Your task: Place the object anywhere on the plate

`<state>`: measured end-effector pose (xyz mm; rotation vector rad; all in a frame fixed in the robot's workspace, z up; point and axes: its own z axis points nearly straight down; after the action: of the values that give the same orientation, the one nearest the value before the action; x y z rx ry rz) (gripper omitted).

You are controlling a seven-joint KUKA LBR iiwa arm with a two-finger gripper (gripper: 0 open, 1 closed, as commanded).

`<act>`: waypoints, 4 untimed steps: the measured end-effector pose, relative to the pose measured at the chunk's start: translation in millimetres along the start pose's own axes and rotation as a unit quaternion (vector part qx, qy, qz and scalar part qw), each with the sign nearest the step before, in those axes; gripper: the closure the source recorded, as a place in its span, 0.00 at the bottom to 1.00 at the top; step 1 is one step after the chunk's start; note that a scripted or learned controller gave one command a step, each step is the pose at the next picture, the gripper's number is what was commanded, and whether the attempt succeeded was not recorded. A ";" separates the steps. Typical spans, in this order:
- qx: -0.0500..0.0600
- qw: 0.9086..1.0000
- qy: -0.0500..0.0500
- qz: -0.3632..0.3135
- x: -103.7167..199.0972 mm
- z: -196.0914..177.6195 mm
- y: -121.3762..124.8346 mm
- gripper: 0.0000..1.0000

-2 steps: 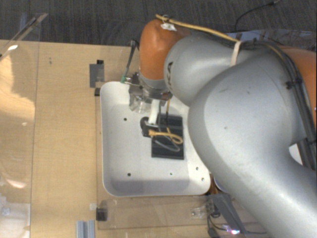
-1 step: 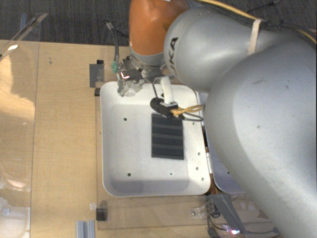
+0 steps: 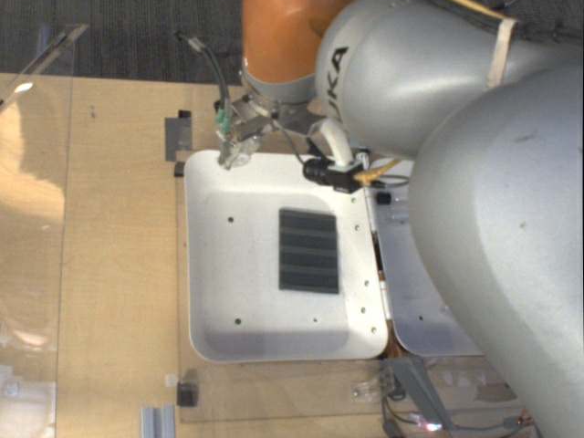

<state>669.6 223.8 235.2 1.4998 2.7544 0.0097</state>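
Below hand (image 3: 233, 150): dark ridged object (image 3: 308, 250)

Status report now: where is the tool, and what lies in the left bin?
Tool over left bin's far corner. Dark ribbed rectangle lies mid-bin. Nothing between them.

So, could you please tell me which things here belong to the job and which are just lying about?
Job in hand:
gripper, over the upper-left corner of the left bin
dark ribbed slab in that bin, possibly the plate

Lying about:
right bin
black bracket on the bench
small black block on the bench
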 end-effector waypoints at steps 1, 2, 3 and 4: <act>0.002 0.995 0.001 0.098 2.3 48.1 0.4 1.00; -0.002 0.997 0.000 0.076 -2.1 -59.2 -0.6 1.00; 0.003 0.994 0.001 0.112 23.5 39.3 -40.8 1.00; 0.000 0.994 0.001 -0.110 48.5 136.5 -83.6 1.00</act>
<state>574.2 219.5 97.9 1.1889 2.9031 0.0091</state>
